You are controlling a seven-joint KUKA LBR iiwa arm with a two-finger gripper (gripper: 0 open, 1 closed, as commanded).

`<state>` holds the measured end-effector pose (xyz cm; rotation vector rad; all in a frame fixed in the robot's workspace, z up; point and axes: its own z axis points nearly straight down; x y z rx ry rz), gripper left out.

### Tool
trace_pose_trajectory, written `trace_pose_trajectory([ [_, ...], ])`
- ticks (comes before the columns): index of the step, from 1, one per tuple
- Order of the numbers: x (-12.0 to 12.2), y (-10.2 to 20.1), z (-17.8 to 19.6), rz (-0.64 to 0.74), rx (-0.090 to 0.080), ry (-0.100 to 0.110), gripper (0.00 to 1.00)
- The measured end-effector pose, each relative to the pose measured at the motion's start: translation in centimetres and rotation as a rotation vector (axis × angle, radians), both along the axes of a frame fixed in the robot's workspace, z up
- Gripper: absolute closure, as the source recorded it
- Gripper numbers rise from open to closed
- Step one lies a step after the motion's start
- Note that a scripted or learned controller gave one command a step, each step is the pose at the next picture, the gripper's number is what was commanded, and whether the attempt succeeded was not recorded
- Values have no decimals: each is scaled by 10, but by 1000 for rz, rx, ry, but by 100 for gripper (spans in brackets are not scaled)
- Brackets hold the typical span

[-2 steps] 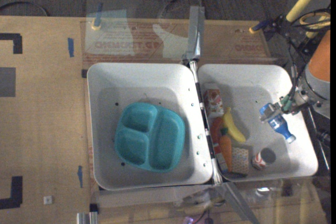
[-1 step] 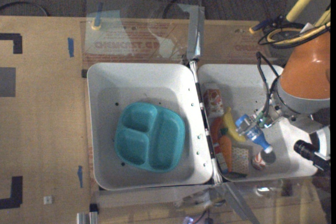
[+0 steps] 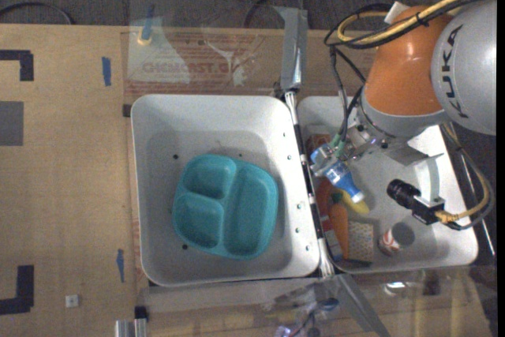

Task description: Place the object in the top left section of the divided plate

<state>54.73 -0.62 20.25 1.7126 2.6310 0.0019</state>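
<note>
At the far left the wooden bench (image 3: 63, 193) carries black corner marks and small strips of blue tape. Next comes the left bin (image 3: 158, 130), a shallow white tray, and in its middle lies the divided plate (image 3: 226, 206), teal, with two smaller sections on its left side and one long section on its right; all three sections are bare. Behind this bin a clear plastic sheet (image 3: 197, 59) lies flat on the bench. A metal divider runs between the two bins. Just past it, in the right bin (image 3: 450, 245), a cluster of small things sits along the left wall: a blue bottle-like object (image 3: 344, 181) lying at a slant, a yellow piece (image 3: 357, 204) touching its lower end, an orange carrot-shaped object (image 3: 339, 226) below them, a tan mesh-patterned square (image 3: 361, 237) just beside the carrot, and a small cup-like object (image 3: 388, 242) near the bin's front. The gripper (image 3: 338, 162) hangs over the upper end of this cluster, right at the blue object; whether the claw is released or clenched cannot be told from this angle. Above it the arm's orange band (image 3: 398, 83) and grey body fill the upper right, with yellow and black cables looping around.
</note>
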Motion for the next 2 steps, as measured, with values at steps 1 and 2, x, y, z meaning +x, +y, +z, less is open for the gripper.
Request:
trace_pose_trajectory([
  [1, -10, 12, 17, -29, 0, 0, 100],
  [2, -33, 56, 41, 97, 0, 0, 100],
])
